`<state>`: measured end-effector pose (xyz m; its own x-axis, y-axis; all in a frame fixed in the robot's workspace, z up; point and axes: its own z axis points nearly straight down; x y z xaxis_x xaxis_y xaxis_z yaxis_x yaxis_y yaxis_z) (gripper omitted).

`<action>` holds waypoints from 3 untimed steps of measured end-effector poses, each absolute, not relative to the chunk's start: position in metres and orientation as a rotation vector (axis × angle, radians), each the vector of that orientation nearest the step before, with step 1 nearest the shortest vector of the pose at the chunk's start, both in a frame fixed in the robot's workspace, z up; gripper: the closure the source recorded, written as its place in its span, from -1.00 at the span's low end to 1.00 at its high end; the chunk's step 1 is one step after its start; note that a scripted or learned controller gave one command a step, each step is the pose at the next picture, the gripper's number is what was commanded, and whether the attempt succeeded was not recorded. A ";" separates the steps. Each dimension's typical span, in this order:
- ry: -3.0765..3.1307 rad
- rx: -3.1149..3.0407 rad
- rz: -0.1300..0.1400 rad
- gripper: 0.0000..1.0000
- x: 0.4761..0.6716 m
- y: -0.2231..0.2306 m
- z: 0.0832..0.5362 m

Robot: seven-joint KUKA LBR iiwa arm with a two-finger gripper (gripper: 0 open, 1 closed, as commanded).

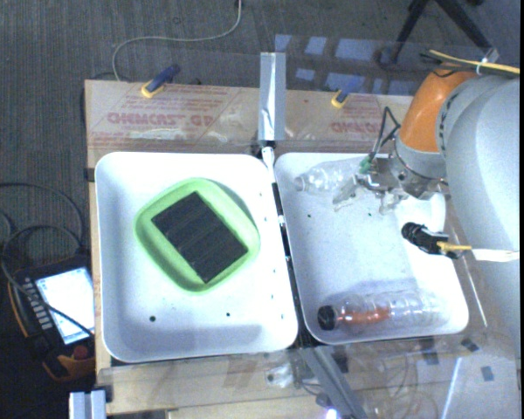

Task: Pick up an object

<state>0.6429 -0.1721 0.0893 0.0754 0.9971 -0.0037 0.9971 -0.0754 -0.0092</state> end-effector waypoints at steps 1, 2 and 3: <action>-1.878 -2.522 0.006 -1.00 0.617 -0.208 0.195; -2.146 -2.295 0.004 -1.00 0.516 -0.195 0.239; -1.991 -2.430 0.002 -1.00 0.485 -0.205 0.252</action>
<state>0.4846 -0.2047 0.2523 0.1963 0.9805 -0.0006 0.9805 -0.1963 -0.0009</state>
